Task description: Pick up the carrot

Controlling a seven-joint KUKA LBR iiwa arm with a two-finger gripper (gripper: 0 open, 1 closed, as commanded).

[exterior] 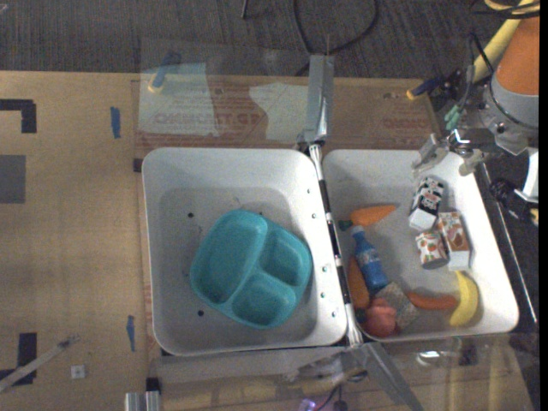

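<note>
Carrot (pixel 375 215) is lying in the right bin (pixel 505 302) beside the blue bottle (pixel 370 260), gripper (pixel 449 148) hovering above the far rim, fingers spread with nothing held, so I'd drop straight down across its width.

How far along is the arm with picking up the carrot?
Nothing looks done yet: the carrot lies in the right bin, by the blue bottle. In hand: the gripper hovers over the bin's far right corner, holding nothing. Left: moving over the carrot, descending, grasping and lifting.
</note>
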